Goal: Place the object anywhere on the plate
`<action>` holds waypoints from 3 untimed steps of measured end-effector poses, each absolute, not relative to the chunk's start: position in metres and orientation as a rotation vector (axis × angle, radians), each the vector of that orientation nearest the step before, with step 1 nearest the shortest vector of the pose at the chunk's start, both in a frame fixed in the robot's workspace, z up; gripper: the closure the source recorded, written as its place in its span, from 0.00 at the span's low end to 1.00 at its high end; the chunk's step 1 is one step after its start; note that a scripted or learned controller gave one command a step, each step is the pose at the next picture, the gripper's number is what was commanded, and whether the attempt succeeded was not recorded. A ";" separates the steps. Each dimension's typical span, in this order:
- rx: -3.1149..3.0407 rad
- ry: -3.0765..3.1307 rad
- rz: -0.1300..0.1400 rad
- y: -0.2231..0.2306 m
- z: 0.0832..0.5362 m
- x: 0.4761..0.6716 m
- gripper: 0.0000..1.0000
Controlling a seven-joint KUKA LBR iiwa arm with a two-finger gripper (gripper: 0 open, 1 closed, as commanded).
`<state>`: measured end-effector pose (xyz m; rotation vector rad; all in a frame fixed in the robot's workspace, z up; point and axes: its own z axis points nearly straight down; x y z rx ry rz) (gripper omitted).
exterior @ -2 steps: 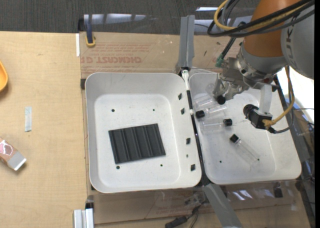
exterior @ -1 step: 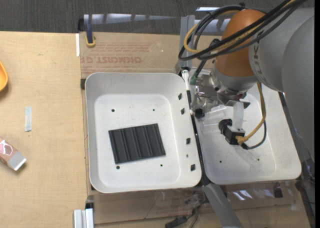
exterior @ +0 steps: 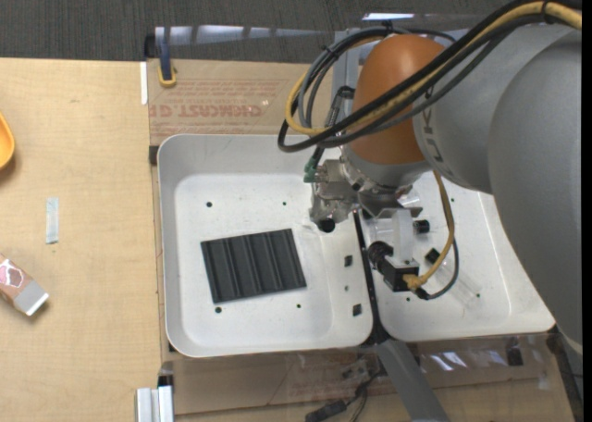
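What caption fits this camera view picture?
Grey arm reaches over two white bins, near a dark ridged plate.

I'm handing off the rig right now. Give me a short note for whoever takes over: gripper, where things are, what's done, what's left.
Gripper: low over the right side of the left white shallow bin, by the divider between the bins; the wrist hides the jaws, so open or shut cannot be told, and no object is seen held.
Dark grey ribbed rectangular plate: flat in the left bin, nothing seen on it.
Done: no placement visible.
Left: confirm there is an object in the grasp, then set it on the plate.
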<state>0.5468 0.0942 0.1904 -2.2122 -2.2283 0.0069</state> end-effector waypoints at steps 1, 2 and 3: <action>-1.997 -2.425 0.006 0.152 0.284 0.542 1.00; -1.997 -2.426 0.006 0.151 0.284 0.542 0.00; -1.998 -2.425 0.012 0.150 0.292 0.543 1.00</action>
